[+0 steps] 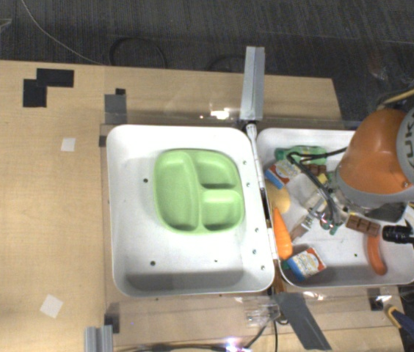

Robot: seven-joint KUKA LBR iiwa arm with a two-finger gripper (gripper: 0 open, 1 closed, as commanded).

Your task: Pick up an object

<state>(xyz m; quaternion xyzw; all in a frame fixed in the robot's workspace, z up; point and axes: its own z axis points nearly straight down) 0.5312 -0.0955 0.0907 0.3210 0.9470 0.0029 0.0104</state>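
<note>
White plastic forms both shallow bins on the pale wooden bench (38, 218). Camera view, left bin (130, 270): a light-green sectioned tray (196, 191) lies near its middle, one long compartment on the left and two smaller ones on the right, well apart from the bin walls.

Camera view, right bin (405, 270): the grey arm with its orange band (372, 160) reaches in from the right and covers much of the bin's upper right part. The gripper (317, 215) sits low over the bin's middle, among clear wrapping and cables; whether it is spread or pressed together cannot be told, and no item can be confirmed as held.

Candidate items lie around it. An orange carrot-shaped piece (282, 237) lies along the bin's left wall. A small red-and-blue printed carton (306, 262) rests just below the carrot's lower end, near the front wall. A pale yellow rounded piece (280, 198) sits above the carrot, partly overlapped by clear wrapping. A red-and-white packet (280, 173) and a green looped item (299, 154) lie toward the back left corner; the arm cuts off the green item's right side. A reddish sausage-shaped piece (376, 255) lies near the right front, beside a brown bar (361, 226) partly hidden under the arm.
</note>
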